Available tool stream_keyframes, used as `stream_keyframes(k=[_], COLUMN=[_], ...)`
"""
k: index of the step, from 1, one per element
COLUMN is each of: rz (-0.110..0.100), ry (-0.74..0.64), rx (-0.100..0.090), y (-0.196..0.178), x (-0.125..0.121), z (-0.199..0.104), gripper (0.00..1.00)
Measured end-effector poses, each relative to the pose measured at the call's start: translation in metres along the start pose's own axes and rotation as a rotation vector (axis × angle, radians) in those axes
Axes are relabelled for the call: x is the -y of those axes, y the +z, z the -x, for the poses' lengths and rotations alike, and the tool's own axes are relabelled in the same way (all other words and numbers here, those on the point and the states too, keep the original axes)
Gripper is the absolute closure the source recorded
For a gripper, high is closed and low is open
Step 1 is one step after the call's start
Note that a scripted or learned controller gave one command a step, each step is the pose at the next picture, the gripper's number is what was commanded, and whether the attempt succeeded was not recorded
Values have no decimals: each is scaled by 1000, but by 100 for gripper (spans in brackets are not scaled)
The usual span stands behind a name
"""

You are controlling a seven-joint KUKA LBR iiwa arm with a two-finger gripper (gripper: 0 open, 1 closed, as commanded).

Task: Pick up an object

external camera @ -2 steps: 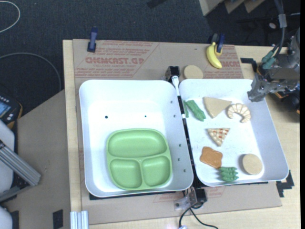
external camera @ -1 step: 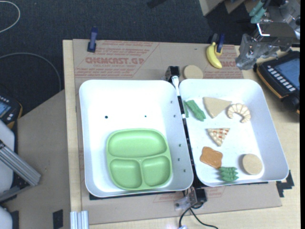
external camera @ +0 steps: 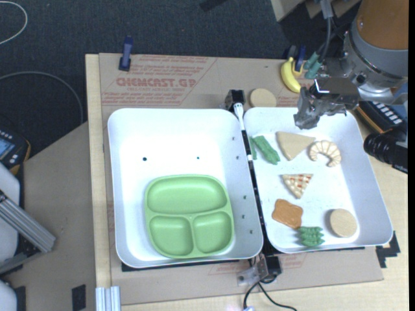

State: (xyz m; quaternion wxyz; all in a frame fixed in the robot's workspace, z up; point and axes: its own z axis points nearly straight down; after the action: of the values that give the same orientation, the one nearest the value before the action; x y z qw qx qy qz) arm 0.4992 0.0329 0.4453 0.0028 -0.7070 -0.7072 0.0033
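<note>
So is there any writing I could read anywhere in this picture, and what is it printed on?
"CHEMCAST. G P": large red letters, seen upside down, on the brown protective sheet under the bins; the last letters are uncertain.
Smaller red lines around it: too blurred to read.
Nothing readable elsewhere.

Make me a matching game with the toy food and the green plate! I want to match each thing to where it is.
Things:
1. green divided plate
2. croissant
3. round biscuit
4. banana

Places:
A. outside the bins, at the bench's far edge
B. right bin, near corner
C. left bin
D. right bin, far side, beside the cheese wedge

Pairs: 1-C, 2-D, 3-B, 4-A
</note>
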Motion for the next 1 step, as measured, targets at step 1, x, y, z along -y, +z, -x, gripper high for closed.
stream_keyframes(k=[1], rz=[22], ry=[-6], rx=[-3], y=[-95], x=[-43], z=[-57], gripper=[100])
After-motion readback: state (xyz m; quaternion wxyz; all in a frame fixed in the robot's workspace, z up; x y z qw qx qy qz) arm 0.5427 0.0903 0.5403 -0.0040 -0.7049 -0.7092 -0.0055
